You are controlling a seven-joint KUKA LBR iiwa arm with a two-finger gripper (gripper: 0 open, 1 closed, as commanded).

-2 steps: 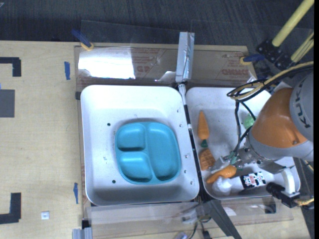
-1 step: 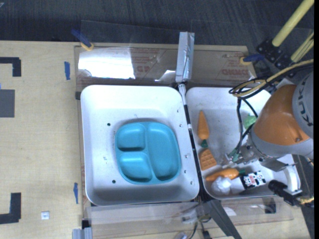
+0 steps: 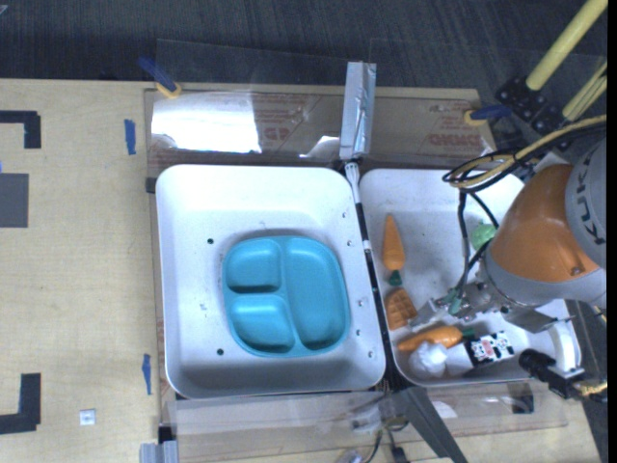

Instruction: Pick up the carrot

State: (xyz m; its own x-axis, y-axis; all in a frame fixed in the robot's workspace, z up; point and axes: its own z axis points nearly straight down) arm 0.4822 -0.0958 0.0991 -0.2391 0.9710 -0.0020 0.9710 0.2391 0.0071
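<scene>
The carrot [image 3: 392, 242] lies in the right bin [image 3: 424, 186], close against that bin's left wall and about midway along it, on the white floor. Its long axis runs nearly parallel to that wall, front to back: the narrow tip points toward the bin's far edge and the thicker end toward the near edge. It lies flat and nothing is touching it, so as far as can be judged the pick has not begun in earnest: the carrot is not lifted and not gripped, and the whole of the grasp and lift is left. Just below its thick end is a small green bit [image 3: 394, 279], then an orange waffle-textured piece [image 3: 401, 308], and nearer the bin's front edge a second longish orange thing [image 3: 431, 337] lying crosswise, with a white lump [image 3: 430, 359] beside it. The gripper [image 3: 461, 302] is low over the middle of the right bin, well to the right of the carrot and nearer to the crosswise orange thing; whether it is spread or pressed together cannot be told, as the arm [image 3: 540, 234] with its orange band hides much of it. The left bin [image 3: 183, 201] holds a blue divided plate [image 3: 285, 292].
</scene>
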